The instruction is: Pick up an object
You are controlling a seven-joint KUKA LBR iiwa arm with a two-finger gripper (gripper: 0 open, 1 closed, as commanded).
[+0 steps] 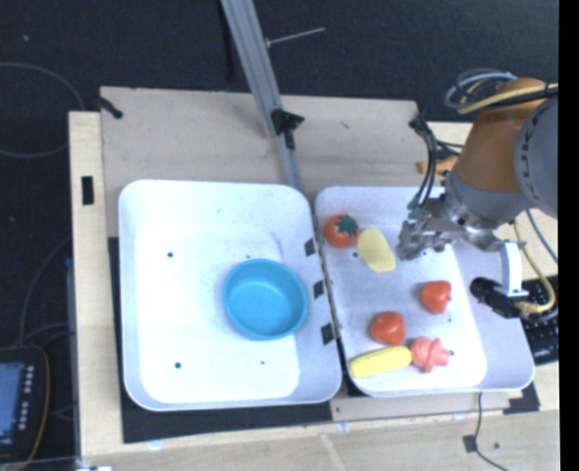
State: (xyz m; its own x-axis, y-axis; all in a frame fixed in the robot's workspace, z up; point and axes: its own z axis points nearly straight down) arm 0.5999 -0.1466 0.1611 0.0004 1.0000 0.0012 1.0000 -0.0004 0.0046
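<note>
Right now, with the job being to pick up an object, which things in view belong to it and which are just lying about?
Job in hand:
gripper, over the right bin
pale yellow piece beside it
tomato
two red pieces
yellow piece
pink piece

Lying about:
blue bowl, in the left bin
metal post

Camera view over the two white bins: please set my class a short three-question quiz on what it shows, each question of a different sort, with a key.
1. True or false: the blue bowl lies in the left bin.
2. How many red or pink pieces lie in the right bin?
3. Which piece lies nearest the gripper? A. the pale yellow piece B. the yellow banana-shaped piece C. the blue bowl

Key: 1 true; 2 four; 3 A.
</note>
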